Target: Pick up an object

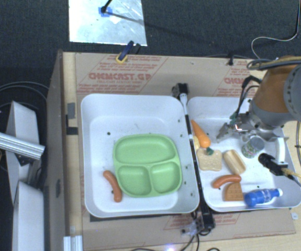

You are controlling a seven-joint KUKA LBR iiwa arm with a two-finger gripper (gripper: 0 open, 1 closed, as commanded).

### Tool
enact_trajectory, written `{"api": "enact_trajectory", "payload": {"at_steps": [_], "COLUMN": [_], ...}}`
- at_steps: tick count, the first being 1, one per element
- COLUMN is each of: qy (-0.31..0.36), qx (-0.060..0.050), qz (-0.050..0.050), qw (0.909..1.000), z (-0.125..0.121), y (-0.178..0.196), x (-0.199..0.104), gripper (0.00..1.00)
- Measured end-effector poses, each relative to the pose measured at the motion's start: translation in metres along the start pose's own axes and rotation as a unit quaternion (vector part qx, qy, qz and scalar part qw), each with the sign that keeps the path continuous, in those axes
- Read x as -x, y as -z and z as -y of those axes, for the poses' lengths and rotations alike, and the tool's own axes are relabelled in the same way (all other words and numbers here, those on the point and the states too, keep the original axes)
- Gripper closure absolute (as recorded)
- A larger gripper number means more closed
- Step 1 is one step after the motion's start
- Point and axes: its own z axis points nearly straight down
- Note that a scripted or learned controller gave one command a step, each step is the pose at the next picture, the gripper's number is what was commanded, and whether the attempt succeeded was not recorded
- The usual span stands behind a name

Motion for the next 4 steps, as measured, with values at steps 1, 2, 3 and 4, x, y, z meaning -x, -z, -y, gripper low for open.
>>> {"api": "enact_trajectory", "payload": {"at_steps": [1,2,3,4], "qy": [0.0,0.0,0.0,0.004], "qx": [0.0,0.0,0.001,0.004], "qz": [-0.001,-0.001,-0.001,-0.002], "qw": [1.0,1.0,1.0,1.0], "z": [0.035,0.059,0.058,0.04], "y": [0.0,-0.001,0.01,0.102], "x": [0.007,-0.012,-0.012,-0.1], "gripper": [0.0,0.0,1.0,1.0]}}
